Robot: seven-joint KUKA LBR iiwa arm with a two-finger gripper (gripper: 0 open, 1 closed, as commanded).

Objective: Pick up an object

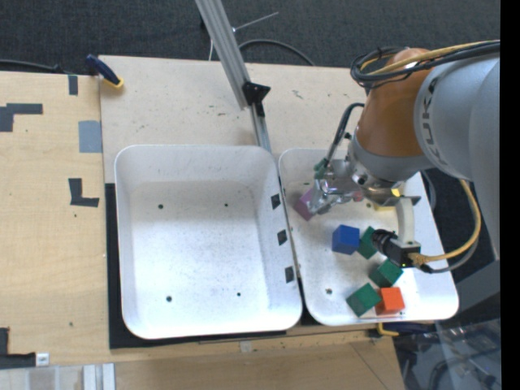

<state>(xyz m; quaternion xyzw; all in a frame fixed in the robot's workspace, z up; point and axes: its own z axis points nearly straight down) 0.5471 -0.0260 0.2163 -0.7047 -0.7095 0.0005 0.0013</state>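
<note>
The arm is down over the right bin (pixel 431 303), its gripper (pixel 318 199) pressed onto a pinkish-purple block (pixel 305 207) by the bin's left wall; it looks pinched between the fingers. The blue block (pixel 345 239), green blocks (pixel 363 299) and orange block (pixel 392 300) sit loose nearby.

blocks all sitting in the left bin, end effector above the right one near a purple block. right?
Not quite: the blocks are in the right shallow white bin, not the left one. The camera view shows the blue cube, the green blocks and the orange cube there. The rest holds: the end effector is above the right bin, by the small purple block.
</note>
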